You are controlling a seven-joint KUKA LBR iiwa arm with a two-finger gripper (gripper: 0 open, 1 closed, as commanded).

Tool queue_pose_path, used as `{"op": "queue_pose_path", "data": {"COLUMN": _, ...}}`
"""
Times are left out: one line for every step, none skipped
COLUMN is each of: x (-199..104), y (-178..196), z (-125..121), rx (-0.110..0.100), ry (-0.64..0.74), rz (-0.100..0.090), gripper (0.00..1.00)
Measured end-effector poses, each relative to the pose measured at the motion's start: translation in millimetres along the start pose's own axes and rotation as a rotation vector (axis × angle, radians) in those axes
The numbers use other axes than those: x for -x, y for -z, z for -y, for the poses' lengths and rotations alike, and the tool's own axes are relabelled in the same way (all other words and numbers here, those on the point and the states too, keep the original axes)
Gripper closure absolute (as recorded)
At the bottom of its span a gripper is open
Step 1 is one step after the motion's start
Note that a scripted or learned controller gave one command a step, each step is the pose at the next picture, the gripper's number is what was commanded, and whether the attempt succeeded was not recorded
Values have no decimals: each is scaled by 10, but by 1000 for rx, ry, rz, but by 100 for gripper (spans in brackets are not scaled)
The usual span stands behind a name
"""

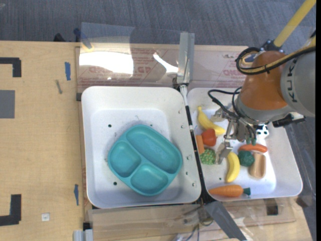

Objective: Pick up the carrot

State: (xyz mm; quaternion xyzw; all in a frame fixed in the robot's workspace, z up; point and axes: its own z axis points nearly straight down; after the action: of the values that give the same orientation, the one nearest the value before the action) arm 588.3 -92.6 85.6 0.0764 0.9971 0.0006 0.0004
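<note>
The carrot [226,190] lay flat along the near wall of the right bin [288,177], at about six o'clock in that bin, its green top pointing toward three o'clock. It sat apart from the crowd of toy food, which probably made it the easier pick. The gripper [226,147] hung over the middle of the bin, up at about twelve o'clock from the carrot, its fingers spread and holding nothing. Directly around them were a tomato [209,137] and a broccoli floret [207,157] at nine o'clock, and a banana [232,165] just below. A second banana [207,120] lay toward twelve o'clock, a hot dog [257,164] toward three. The tool seemed stationed above the clutter rather than the target, so a shift toward the near wall was likely still needed.

The left bin [98,109] held a teal divided plate [145,158]. Both bins rested on a pale wooden bench [37,134], with a clear plastic sheet [115,59] behind them and grey carpet [150,4] beyond.
</note>
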Motion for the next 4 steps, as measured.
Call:
{"op": "queue_pose_path", "data": {"x": 26, "y": 129, "z": -6, "rx": -1, "ry": 2, "rz": 9, "gripper": 100}}
{"op": "queue_pose_path", "data": {"x": -290, "y": 47, "z": 29, "rx": 0, "ry": -67, "rz": 14, "gripper": 100}}
{"op": "queue_pose_path", "data": {"x": -929, "y": 818, "z": 399, "rx": -3, "ry": 11, "rz": 8, "gripper": 100}}
{"op": "queue_pose_path", "data": {"x": -1151, "y": 1381, "z": -502, "rx": 2, "ry": -131, "rz": 9, "gripper": 100}}
